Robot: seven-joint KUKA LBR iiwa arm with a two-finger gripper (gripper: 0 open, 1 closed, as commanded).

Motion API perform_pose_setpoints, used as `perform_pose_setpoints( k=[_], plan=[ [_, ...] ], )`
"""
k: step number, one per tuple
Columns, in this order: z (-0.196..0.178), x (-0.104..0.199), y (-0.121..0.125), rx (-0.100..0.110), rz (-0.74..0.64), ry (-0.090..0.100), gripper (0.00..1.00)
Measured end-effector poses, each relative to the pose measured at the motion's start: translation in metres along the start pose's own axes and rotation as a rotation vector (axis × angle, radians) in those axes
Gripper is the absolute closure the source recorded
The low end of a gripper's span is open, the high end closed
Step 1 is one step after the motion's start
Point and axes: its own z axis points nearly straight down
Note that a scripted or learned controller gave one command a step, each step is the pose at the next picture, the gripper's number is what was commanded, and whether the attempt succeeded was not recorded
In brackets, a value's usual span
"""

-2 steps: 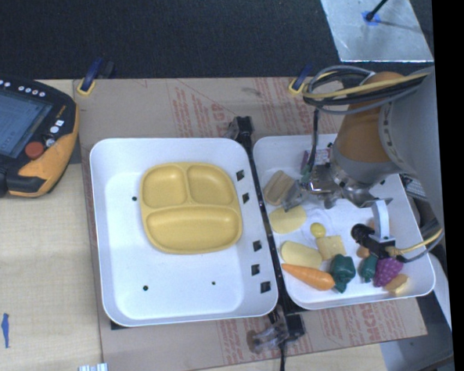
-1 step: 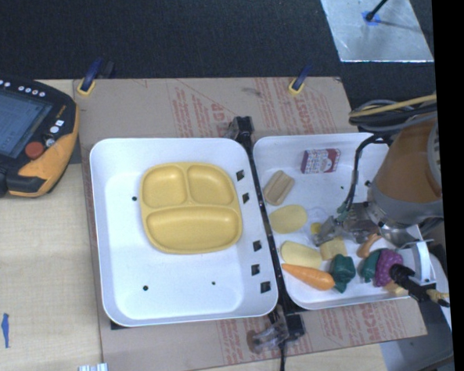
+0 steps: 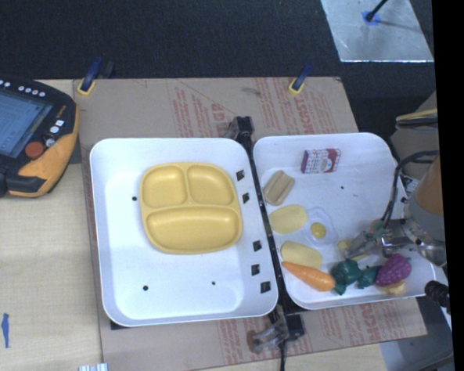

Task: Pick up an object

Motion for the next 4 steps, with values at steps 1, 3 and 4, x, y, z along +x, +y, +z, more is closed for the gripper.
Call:
perform_pose_setpoints(
  k=[1, 3, 4],
  plan=[
    [0.006, 0.001, 0.055, 0.003, -0.009, 0.009, 0.0],
    [-0.008, 0.05, 0.012, -0.011, -0.002, -0.014, 1.0],
    [-0.071, 0.109, 0.053, -0.012, -0.005, -0.013, 1.0]
  ],
)
